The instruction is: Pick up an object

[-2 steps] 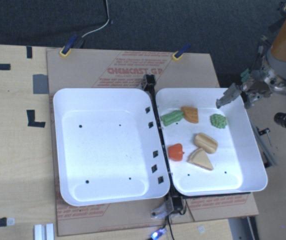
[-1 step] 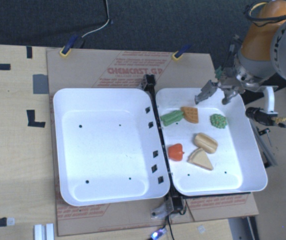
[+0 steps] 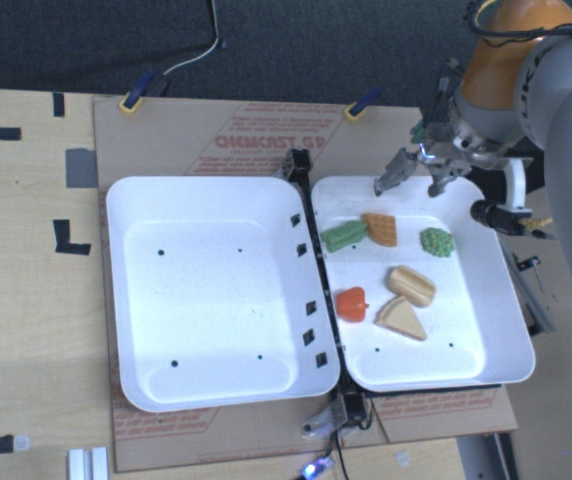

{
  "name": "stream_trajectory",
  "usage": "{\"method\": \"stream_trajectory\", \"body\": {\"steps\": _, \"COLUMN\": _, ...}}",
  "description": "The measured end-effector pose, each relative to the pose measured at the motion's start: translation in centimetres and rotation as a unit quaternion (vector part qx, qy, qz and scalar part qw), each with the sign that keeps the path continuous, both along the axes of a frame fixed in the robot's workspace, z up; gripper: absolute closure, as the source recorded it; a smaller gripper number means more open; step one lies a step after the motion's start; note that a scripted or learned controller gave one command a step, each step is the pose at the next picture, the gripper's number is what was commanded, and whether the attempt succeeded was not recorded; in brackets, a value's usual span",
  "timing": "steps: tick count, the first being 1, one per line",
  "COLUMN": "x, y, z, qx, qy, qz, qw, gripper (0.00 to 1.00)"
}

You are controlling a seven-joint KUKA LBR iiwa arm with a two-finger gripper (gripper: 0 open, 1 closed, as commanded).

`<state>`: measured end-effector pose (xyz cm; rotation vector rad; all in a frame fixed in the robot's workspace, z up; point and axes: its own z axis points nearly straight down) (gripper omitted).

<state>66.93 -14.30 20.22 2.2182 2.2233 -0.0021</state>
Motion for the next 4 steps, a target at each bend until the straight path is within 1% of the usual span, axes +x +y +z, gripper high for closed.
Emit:
{"method": "stream_trajectory", "body": {"steps": 1, "x": -2.3, "y": -5.9, "z": 0.2, "qx": -0.0004, "qy": 0.001, "qz": -0.003, "qw": 1.0, "gripper": 0.0}}
{"method": "stream_trajectory", "body": {"steps": 2, "x": -0.1, "y": -6.6, "z": -4.6, "qx": -0.0005, "qy": 0.001, "qz": 0.0, "qw": 1.0, "gripper": 0.0}}
{"method": "stream_trajectory", "body": {"steps": 3, "x": 0.2, "y": -3.4, "z": 9.4, "qx": -0.0009, "qy": -0.008, "qz": 0.001, "qw": 1.0, "gripper": 0.0}}
{"method": "stream_trajectory", "body": {"steps": 4, "x": -5.8, "y": -8.4, "z": 7.7, "qx": 0.0002, "qy": 0.002, "qz": -0.003, "qw": 1.0, "gripper": 0.0}}
